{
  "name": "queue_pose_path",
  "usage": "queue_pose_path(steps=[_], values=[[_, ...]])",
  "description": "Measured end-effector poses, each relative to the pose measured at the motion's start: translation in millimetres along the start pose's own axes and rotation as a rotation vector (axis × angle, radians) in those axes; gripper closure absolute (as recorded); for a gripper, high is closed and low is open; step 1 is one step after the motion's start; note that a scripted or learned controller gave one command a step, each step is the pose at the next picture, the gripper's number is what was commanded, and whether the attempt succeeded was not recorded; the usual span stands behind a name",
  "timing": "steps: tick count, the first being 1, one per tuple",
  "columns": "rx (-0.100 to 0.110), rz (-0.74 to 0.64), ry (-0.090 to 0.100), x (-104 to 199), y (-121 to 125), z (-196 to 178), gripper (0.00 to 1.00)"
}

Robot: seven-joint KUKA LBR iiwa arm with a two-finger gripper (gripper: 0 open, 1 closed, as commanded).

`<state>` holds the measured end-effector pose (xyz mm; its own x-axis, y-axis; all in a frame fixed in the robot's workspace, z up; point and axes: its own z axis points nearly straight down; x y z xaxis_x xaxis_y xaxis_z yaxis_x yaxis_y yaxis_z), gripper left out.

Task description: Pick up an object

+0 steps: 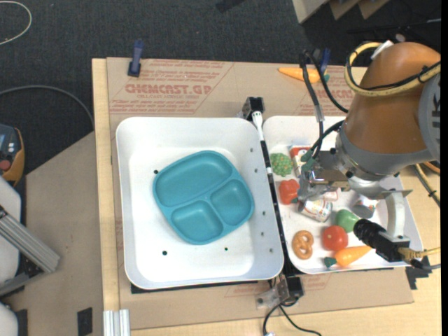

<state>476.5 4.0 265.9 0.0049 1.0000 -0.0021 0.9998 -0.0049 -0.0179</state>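
Observation:
My gripper [310, 185] is down inside the right bin [413, 222], under the grey and orange arm. It hangs among toy foods. A red piece [288, 190] lies just left of it, and a green broccoli-like piece [281, 163] sits up and to the left. A small can-like white and red object [317, 209] lies just below the gripper. Nearer the front are a pretzel [303, 242], a red tomato [334, 238], a green piece [346, 219] and an orange carrot [350, 255]. The arm hides the bin's back and right parts.
The left bin [136, 208] holds a blue divided plate [203, 196]. A black clip [253, 108] sits at the back where the bins meet. An orange object [297, 73] lies on the board behind the right bin. A black part [381, 240] reaches over the right bin's front corner.

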Motion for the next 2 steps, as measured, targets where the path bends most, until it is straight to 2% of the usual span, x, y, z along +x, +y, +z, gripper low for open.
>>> queue_pose_path(steps=[1,2], values=[[-0.026,-0.013,0.005,64.5,1.8,-72.9,1.0],[-0.033,-0.006,0.004,54.9,0.4,-175.5,1.0]])
